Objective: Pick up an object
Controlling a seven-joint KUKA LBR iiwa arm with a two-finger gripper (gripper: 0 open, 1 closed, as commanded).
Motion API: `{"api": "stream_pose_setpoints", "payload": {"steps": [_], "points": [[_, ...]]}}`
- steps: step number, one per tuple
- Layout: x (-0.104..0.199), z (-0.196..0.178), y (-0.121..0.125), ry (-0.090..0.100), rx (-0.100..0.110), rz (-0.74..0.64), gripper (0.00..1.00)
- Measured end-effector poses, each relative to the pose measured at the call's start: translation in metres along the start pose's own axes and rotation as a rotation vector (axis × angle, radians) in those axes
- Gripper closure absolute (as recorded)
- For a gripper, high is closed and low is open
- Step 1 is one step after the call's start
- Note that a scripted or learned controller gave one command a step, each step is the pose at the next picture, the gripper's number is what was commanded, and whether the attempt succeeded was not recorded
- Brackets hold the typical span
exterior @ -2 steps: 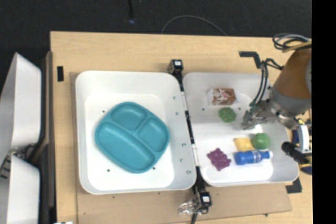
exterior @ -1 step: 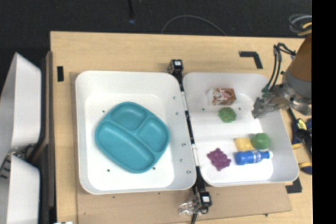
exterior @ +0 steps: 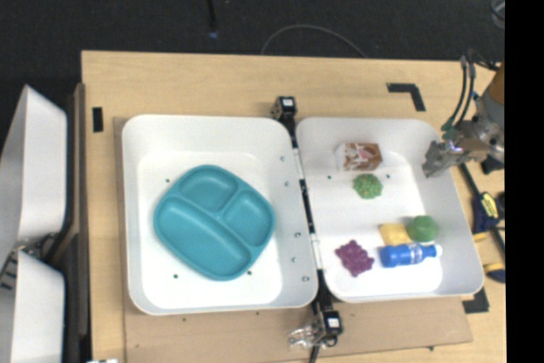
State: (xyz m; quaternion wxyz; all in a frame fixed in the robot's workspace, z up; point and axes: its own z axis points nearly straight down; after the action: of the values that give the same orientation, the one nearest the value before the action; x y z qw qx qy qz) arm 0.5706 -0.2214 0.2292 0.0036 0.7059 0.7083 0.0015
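We see the left bin (exterior: 136,183) holding a teal divided plate (exterior: 214,221). The right bin (exterior: 399,136) holds the candidates: a wrapped snack packet (exterior: 359,155) near the top, green broccoli (exterior: 367,186) below it, then purple grapes (exterior: 354,257), a blue bottle (exterior: 406,255), a yellow block (exterior: 393,233) and a green ball (exterior: 422,228) clustered bottom right. The gripper (exterior: 442,157) sits over the right bin's right rim, nothing in it; we can't tell its opening.

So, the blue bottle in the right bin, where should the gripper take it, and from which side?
Grip the blue bottle across the middle of its body, coming from above. It lies flat, cap pointing right, so its narrow width suits the gripper. The yellow block sits close behind it, so finger room there looks tight.
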Motion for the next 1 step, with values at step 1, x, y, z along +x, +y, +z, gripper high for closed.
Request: {"api": "stream_pose_setpoints", "payload": {"steps": [1], "points": [[0.0608,0.0005,0.0109,0.004,0.006,-0.005,1.0]]}}
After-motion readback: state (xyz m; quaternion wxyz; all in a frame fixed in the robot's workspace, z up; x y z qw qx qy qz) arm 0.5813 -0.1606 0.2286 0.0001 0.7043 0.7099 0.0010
